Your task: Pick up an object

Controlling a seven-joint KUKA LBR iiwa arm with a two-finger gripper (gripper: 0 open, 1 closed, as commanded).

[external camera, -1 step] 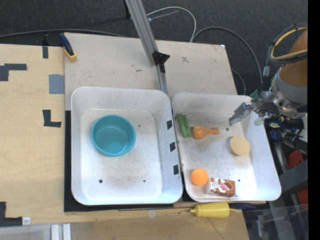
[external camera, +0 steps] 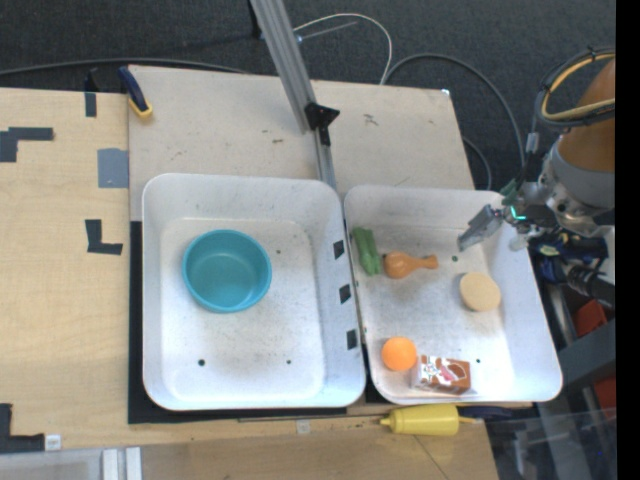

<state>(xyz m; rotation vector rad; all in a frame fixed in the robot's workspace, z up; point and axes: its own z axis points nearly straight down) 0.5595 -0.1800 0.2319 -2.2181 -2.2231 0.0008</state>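
- My bench top [external camera: 60, 268] looks like pale wood with a matt, faintly grained finish.
- The two white bins, left [external camera: 240, 368] and right [external camera: 520, 363], look like smooth moulded plastic, speckled with dark scuffs.
- The teal bowl [external camera: 227, 270] looks like smooth plastic with a soft sheen.
- The orange ball [external camera: 399, 354] appears smooth and matt.
- The snack packet [external camera: 443, 373] has a glossy, crinkled wrapper.
- The yellow bottle [external camera: 424, 421] looks like shiny plastic.
- The slanting pole [external camera: 285, 43] is brushed grey metal.
- My arm's orange band [external camera: 595, 118] is smooth and glossy.
- The floor [external camera: 450, 18] looks like dark, rough carpet.
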